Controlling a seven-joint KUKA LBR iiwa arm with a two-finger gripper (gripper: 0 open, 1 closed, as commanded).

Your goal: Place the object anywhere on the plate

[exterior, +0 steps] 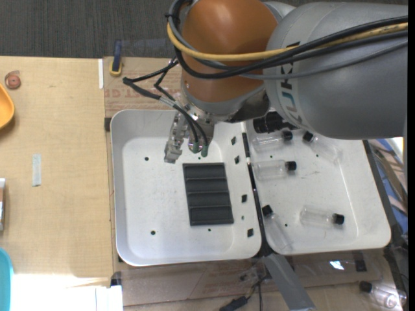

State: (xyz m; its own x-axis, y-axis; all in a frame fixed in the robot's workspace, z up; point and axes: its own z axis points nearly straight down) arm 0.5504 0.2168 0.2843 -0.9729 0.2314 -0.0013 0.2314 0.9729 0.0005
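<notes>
A black ribbed plate (208, 194) lies flat in the middle of the left bin (136, 238). My gripper (183, 142) hangs over the left bin's far part, just above and left of the plate's far edge. Several clear vials with black caps lie in the right bin (369, 232): one (275, 168) near its left wall, one (321, 218) toward the front, and another (280, 136) at the far side under the arm. The large orange and grey arm hides the far edges of both bins.
A wooden bench top (58, 173) spreads to the left of the bins, with an orange object (5, 109) at its left edge and a small grey strip (36, 170). Cables loop around the wrist above the left bin.
</notes>
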